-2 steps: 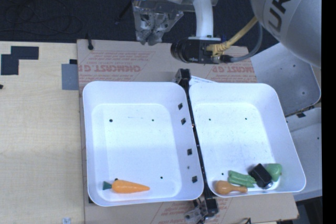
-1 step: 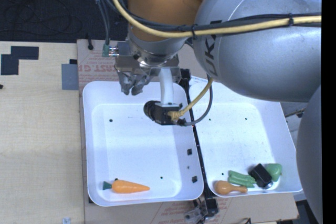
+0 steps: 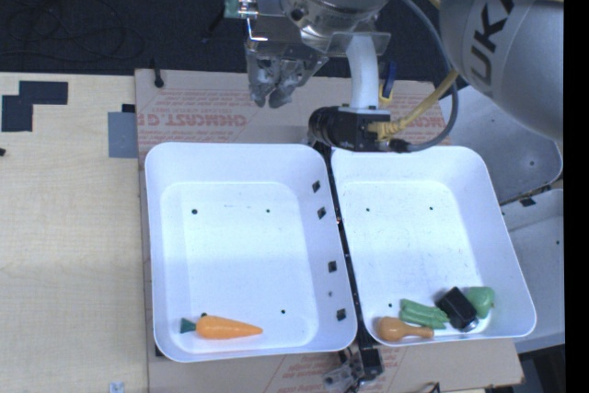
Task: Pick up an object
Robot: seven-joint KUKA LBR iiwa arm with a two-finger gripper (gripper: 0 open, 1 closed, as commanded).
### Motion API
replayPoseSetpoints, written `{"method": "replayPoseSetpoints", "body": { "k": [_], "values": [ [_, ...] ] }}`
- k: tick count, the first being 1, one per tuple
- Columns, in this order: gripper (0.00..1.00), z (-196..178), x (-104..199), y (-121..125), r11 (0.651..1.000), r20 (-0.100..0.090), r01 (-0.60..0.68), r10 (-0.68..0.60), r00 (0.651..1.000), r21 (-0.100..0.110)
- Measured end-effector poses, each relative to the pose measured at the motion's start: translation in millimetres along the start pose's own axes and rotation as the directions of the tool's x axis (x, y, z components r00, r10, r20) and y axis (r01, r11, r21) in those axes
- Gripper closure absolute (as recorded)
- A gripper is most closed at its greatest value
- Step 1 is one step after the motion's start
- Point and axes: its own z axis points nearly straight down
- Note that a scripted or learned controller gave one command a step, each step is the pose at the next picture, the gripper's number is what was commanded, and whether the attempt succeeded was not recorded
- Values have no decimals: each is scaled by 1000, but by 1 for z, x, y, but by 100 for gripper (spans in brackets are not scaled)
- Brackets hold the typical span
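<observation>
My gripper [image 3: 273, 93] hangs high above the back edge of the left bin [image 3: 166, 198], with nothing between its fingers, which sit close together. An orange carrot with a green top [image 3: 225, 327] lies near the front wall of the left bin. In the front right corner of the right bin [image 3: 497, 216] lie a small orange pear-shaped piece [image 3: 402, 329], a green pod [image 3: 423, 314], a black block [image 3: 457, 308] and a green piece [image 3: 481, 297] behind the block.
The two bins meet along a dark divider [image 3: 333, 235]. The bins rest on a cardboard sheet [image 3: 193, 110] on a pale wooden bench [image 3: 64, 225]. The arm's big grey body fills the upper right.
</observation>
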Motion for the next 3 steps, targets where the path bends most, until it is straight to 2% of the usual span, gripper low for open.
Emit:
{"method": "replayPoseSetpoints", "body": {
  "k": [1,2,3],
  "values": [
    [100,218,22,21,1000,11,2,-2,1000,28],
    [100,47,22,84,1000,-1,5,-5,1000,-6],
    [100,-46,-63,60,1000,4,-4,4,1000,4]
  ]
}}
